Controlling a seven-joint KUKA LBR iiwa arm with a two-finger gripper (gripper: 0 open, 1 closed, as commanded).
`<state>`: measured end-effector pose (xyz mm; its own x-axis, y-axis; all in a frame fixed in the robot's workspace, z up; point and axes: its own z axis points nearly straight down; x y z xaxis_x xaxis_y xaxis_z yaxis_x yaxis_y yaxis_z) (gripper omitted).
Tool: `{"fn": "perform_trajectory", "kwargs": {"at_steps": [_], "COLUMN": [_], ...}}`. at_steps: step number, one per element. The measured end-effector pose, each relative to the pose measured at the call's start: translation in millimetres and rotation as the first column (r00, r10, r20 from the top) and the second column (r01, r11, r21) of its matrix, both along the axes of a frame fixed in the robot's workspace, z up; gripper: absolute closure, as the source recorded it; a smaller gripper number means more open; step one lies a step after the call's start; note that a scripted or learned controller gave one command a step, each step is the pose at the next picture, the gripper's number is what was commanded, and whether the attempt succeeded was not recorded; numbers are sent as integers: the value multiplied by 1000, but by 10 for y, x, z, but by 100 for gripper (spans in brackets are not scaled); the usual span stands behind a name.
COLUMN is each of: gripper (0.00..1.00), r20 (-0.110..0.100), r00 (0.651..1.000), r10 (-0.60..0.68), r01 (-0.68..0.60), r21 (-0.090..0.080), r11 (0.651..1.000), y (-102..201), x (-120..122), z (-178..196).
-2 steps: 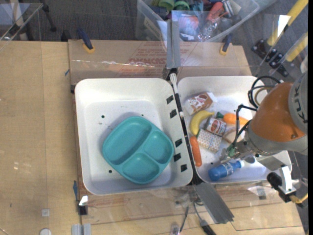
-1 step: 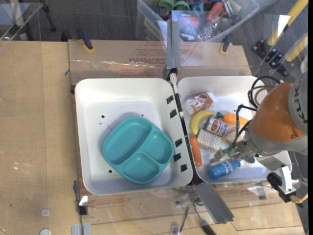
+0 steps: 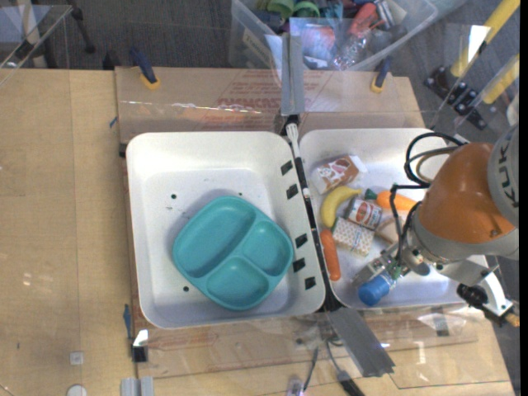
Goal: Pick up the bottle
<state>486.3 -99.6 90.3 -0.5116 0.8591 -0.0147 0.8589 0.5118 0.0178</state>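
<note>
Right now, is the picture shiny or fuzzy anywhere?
In the camera view, glare brightens the white right-hand bin and streaks the clear plastic sheet behind it; the small blue-capped bottle and gripper look soft and slightly blurred; the teal divided plate looks crisp.

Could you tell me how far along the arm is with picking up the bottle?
Done: the arm has reached into the right bin, and the gripper sits right by the bottle. In hand: closing in on the bottle, which lies in the bin's near corner. Left: a visible grasp and the lift; I cannot tell whether the bottle is gripped yet.
</note>
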Motion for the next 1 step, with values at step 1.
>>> {"fn": "perform_trajectory", "kwargs": {"at_steps": [1], "gripper": [100], "r20": [2], "r00": [1000], "r10": [-3], "r01": [3], "r21": [-3], "r11": [1000], "y": [-16], "x": [1], "z": [96]}}
